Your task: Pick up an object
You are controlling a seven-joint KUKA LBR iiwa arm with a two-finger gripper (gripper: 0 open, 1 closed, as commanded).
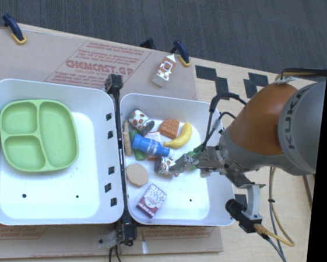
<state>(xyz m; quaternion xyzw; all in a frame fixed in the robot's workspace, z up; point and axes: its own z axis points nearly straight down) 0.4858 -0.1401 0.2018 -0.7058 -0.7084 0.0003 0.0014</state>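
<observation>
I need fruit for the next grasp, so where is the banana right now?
In the camera view the banana lies in the right bin, toward its far edge, just right of the orange waffle and above the blue bottle.

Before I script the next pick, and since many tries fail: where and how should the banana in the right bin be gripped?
Grip the banana at its mid-curve, fingers across its narrow width, coming straight down from above. It lies flat with its outer side toward the bin wall; the waffle crowds its inner side, so the upper, freer half is probably safest.

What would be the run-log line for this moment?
arm: over right bin | gripper: beside banana | held: unclear
</observation>
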